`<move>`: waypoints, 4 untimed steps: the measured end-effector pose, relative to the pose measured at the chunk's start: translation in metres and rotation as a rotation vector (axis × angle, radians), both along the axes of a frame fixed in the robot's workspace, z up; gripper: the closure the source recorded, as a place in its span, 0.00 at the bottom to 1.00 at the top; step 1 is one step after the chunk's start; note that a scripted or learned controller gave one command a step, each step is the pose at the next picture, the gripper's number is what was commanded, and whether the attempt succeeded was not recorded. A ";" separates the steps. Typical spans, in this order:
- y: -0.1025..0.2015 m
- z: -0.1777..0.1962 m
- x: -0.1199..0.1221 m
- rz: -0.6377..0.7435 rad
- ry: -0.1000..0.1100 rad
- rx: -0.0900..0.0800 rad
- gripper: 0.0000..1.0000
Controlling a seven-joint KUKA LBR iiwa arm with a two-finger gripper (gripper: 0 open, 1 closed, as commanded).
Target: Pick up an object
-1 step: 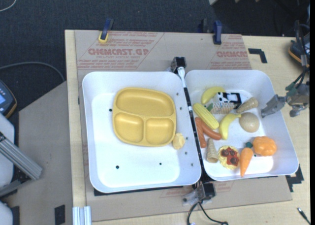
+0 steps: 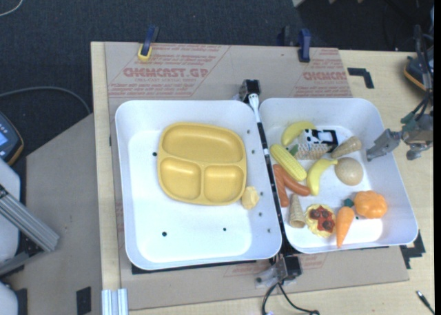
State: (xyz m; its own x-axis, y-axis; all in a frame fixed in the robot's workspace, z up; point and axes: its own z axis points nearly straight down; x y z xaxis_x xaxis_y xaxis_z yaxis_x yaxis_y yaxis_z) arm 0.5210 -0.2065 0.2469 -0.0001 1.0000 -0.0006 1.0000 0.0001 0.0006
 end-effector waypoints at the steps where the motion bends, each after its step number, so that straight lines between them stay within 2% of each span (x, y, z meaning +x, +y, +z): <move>1: -0.003 -0.044 0.003 -0.001 0.005 0.003 0.00; 3: 0.008 -0.145 -0.007 -0.001 0.006 0.004 0.00; 4: 0.009 -0.164 -0.008 0.000 0.005 0.003 0.00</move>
